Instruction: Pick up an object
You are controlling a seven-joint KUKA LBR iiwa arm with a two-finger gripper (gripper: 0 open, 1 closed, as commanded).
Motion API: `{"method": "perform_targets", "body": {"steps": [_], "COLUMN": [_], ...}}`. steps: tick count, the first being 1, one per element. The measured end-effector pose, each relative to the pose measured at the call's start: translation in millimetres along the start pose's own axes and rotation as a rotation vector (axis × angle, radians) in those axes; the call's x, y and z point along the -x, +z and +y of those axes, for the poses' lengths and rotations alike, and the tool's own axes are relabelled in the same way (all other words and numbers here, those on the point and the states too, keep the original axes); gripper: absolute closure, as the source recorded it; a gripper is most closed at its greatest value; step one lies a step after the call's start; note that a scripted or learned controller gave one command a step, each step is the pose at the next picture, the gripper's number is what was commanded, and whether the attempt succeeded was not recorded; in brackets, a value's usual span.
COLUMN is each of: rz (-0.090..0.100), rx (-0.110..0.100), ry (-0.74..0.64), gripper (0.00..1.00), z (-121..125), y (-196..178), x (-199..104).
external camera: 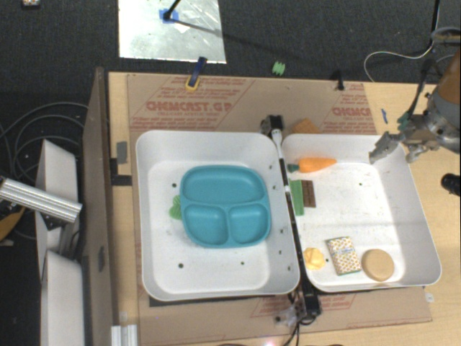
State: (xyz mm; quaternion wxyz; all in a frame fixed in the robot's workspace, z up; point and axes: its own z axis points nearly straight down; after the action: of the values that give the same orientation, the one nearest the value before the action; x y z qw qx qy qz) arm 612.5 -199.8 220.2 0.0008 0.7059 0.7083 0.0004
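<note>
Two white bins sit side by side on the desk. Half cut off at right, the pincer [395, 145] hovers spread and empty above the right bin's [421, 225] far corner, well apart from the carrot [317, 165].

Divided plate [223, 215] in left bin [155, 193]; carrot [317, 165] in right bin [410, 215].

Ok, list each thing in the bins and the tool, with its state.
Blue tray: flat, left bin.
Green piece: tucked under tray's left edge.
Carrot: lying, right bin.
Brown bar: lying flat.
Yellow piece: resting.
Patterned box: flat.
Tan disc: flat.
Tool: above right bin's far corner, holding nothing.
</note>
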Motion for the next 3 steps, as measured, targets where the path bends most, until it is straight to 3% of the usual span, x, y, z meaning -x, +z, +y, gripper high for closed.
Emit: {"method": "perform_targets", "body": {"steps": [1,2,3], "rz": [0.005,0.0,0.003], "rx": [-0.006,-0.001,-0.014], "ry": [-0.007,-0.004,0.002], "gripper": [0.0,0.0,0.0], "z": [-34,9,58], "y": [25,92,131], "x": [-101,-106,-107]}}
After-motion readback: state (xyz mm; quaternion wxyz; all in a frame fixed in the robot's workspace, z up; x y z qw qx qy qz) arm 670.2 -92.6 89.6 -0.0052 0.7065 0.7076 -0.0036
